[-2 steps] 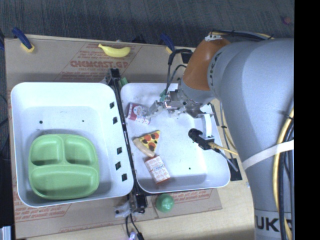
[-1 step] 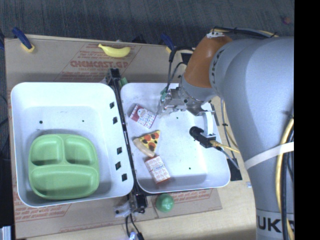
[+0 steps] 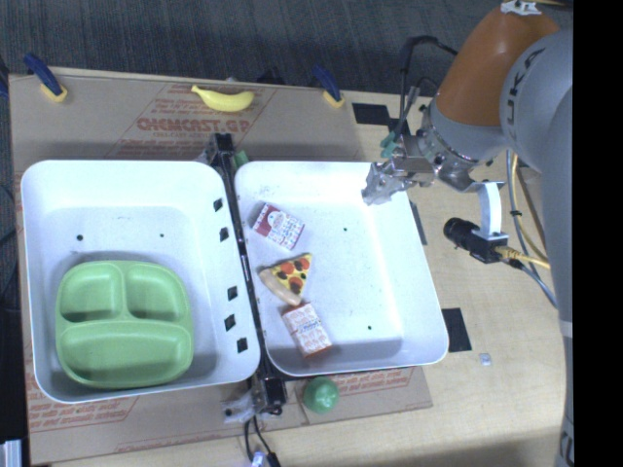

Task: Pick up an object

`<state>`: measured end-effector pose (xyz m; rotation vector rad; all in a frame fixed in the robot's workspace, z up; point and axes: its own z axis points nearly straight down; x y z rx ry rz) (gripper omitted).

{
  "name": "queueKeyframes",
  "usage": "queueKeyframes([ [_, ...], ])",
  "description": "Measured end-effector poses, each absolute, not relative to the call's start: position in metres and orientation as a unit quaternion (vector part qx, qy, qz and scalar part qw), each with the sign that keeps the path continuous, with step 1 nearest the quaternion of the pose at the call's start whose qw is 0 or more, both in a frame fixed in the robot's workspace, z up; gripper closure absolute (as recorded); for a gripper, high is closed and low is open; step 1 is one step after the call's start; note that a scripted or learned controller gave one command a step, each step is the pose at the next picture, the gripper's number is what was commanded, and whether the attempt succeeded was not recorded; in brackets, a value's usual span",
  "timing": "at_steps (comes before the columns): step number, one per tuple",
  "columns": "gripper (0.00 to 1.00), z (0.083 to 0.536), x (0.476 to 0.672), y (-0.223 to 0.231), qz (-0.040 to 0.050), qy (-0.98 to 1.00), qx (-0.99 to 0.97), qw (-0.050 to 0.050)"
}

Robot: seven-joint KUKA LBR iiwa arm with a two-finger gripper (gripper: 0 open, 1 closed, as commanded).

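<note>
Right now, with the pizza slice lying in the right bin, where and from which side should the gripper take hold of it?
Probably from straight above, closing across the narrower part of the pizza slice, between crust and tip. It lies flat on the floor of the right bin, so its sides offer little to grip. Two small cartons lie near it but apart, leaving room for the gripper.

**Three small items lie in the right bin**

A red-and-white carton (image 3: pixel 278 227) lies flat near the bin's left wall, turned at a slant. Just below it sits a pizza slice (image 3: pixel 288 276), yellow with red toppings, its crust to the right. Nearest the front edge, a second red-and-white carton (image 3: pixel 307 329) lies flat, angled too.
</note>
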<state>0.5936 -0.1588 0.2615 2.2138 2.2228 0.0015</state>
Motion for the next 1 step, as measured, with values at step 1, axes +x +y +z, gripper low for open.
queueKeyframes([
  [1, 1.0, 0.2092, 0.6323, -0.1262, -0.001, 0.709, 0.705, -0.001],
])
